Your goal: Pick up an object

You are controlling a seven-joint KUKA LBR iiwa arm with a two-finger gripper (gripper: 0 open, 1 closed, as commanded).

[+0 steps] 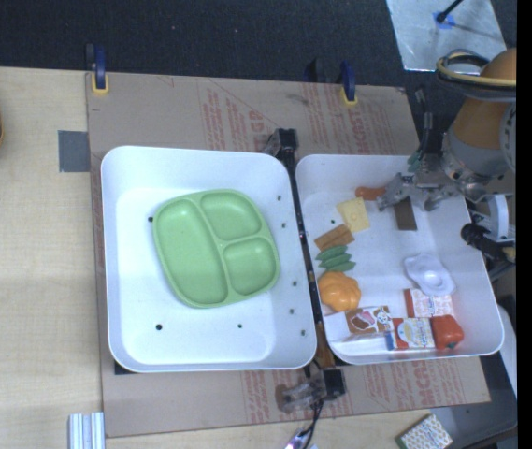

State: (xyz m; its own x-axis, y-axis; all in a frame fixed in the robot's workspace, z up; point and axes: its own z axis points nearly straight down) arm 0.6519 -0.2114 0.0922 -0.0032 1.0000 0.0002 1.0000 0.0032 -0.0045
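Two white bins sit side by side on my feed, and I log them from the near edge back. Nearest in the right bin point(490, 340) lies a row of small cartons: a brown-and-white packet point(368, 322), a colourful carton point(413, 333) beside it, and a red block point(446, 329) at the row's right end. Just behind them I see a red-and-white packet point(428, 303), and behind that a pale, glossy lump point(427, 271) that I cannot identify. To the left of these, an orange toy fruit point(340, 291) rests close to the bin's left wall, with a green pod-like piece point(334, 257) touching or just beside its far side. Further back come a brown strip point(333, 238) and a tan square block point(353, 214). In the left bin point(125, 251) a green divided plate point(216, 246) lies flat, well apart from everything else. Farthest back in the right bin, the gripper point(413, 191) hangs low over the floor, its fingers spread fairly wide. A dark brown piece point(405, 215) sits just below them and an orange-brown bit point(369, 193) just left, but I see nothing clamped between the fingers. I cannot tell whether they touch either piece.
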